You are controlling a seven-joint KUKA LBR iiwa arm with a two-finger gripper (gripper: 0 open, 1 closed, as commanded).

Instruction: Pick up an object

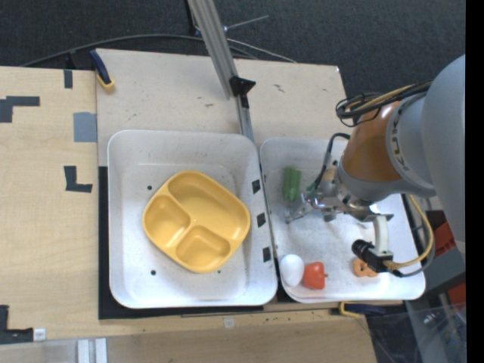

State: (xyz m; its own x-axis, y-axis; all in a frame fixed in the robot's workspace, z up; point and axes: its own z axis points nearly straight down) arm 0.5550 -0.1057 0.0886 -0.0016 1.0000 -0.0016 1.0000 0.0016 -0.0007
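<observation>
Jaws [296,212] low in right bin [333,290], near green block [292,184]; spread, gripping nothing

Right bin [299,148] floor lies open mid-way — green block [292,184] by its left wall, white egg [291,265] and red piece [314,275] crowd the near-left corner.

A robotics lab: taped plywood bench [45,203], white bins [121,278], loose cables [151,40].

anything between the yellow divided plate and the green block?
In the camera view, the two bins' adjoining white rims lie between the yellow three-compartment plastic plate in the left bin and the green rectangular block in the right bin; otherwise bare bin floor.
</observation>
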